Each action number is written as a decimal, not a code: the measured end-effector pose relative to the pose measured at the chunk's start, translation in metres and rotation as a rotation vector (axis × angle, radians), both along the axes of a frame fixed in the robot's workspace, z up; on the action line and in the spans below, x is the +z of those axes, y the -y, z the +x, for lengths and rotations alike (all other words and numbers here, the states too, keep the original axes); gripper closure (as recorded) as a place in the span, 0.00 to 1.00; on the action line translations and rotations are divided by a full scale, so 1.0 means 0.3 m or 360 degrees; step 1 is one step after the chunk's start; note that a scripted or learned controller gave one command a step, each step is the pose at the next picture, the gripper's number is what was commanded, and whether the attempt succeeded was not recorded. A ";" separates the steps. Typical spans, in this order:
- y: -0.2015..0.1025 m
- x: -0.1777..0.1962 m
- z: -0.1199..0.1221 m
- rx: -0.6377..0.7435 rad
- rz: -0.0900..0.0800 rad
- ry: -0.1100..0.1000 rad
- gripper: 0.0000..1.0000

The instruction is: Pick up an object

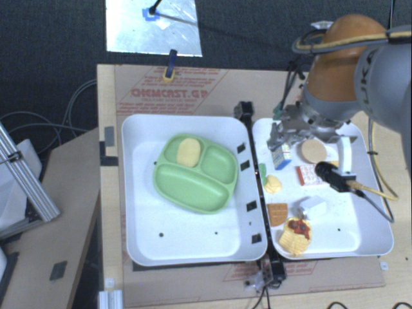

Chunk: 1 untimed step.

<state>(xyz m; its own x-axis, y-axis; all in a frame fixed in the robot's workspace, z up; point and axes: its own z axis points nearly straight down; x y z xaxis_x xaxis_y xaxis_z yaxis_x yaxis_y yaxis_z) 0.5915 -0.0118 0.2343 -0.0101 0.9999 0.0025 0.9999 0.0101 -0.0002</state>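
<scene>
The metal two-finger gripper (278,148) hangs low in the right-hand white bin (373,237), apparently pinching a small blue-and-white carton (280,158), so I'd want a slow, straight lift clear of the yellow lump (273,184).

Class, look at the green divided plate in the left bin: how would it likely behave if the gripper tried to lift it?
The green divided plate looks rigid, probably moulded plastic. It lies flat, so only its rim offers grip. The yellow piece inside might slide off.
</scene>
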 end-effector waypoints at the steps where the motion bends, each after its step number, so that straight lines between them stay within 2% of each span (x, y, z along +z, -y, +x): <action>1: -0.193 0.001 -0.048 0.0000 -0.0001 0.0000 1.00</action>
<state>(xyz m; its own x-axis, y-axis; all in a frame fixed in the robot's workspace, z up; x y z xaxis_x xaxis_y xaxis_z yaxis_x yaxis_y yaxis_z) 0.5772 0.0461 0.2345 -0.0103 0.9999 0.0021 0.9999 0.0103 -0.0003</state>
